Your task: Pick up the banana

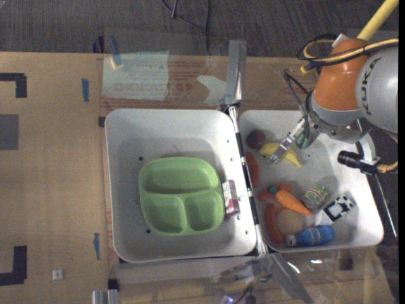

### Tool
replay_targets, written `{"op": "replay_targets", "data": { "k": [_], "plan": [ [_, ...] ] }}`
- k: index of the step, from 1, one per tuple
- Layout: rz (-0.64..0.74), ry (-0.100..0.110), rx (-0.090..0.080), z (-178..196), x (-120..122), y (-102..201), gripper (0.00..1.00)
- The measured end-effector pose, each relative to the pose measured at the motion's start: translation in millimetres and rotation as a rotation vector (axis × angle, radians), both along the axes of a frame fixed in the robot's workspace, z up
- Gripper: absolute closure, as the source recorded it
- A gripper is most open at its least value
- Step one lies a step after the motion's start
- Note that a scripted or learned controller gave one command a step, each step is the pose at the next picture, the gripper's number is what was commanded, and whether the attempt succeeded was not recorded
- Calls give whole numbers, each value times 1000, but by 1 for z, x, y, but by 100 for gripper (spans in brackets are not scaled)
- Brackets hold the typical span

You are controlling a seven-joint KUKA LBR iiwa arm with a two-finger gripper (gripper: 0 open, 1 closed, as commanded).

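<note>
1. The left bin (120, 170) holds a green divided tray (181, 194).
2. The right bin (364, 223) holds the banana (283, 152) at its far left, beside a carrot (292, 201) and blue bottle (313, 235).
3. The gripper (276, 156) sits over the banana; finger state cannot be determined.

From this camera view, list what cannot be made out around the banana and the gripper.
- Gripper: whether it grips the banana is too small to tell; it sits over the fruit's middle.
- Banana: its middle is covered by the gripper, so its full shape is hidden.
- Arm: cut off by the right edge.
- Small carton beside the green tray: its label is too small to read.
</note>
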State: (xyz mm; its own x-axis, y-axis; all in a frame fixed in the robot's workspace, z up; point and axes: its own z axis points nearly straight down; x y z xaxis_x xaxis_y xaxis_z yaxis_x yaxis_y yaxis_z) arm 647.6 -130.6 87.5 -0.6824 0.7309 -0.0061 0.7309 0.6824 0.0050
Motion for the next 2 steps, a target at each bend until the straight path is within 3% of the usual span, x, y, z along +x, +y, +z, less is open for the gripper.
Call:
{"op": "replay_targets", "data": {
  "k": [1, 2],
  "plan": [
    [-3, -5, 0, 11, 1, -1, 100],
    [10, 1, 0, 164, 2, 35, 100]
  ]
}}
